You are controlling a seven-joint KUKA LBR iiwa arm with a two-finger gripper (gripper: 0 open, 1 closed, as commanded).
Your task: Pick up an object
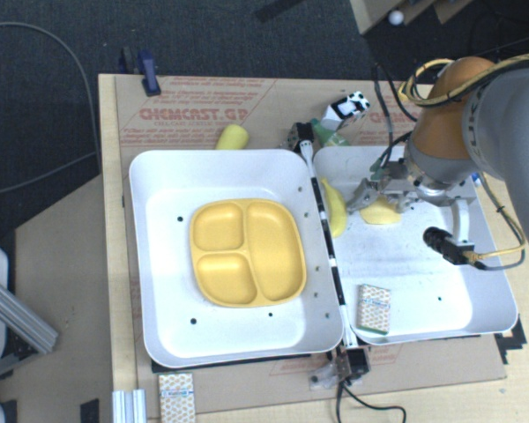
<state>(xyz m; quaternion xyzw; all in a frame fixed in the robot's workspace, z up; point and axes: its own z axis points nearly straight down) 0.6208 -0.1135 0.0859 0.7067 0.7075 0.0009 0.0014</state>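
Observation:
My gripper (383, 196) is low in the right bin (441, 311), near its back left part. A small pale yellow lump (382, 214) lies right beneath it, partly covered by it. A longer yellow piece (334, 210) leans against the bin's left wall, just left of the gripper. A small patterned packet (374, 308) lies flat near the front left corner of the same bin. The left bin (159, 192) carries a yellow divided plate (247, 252) at its middle.
The grey arm with its orange band (445, 117) reaches in over the right bin's back right. A black fitting with a yellow cable (450, 245) hangs over that bin. Behind the bins lie a yellow object (233, 137) and a black-and-white item (348, 108).

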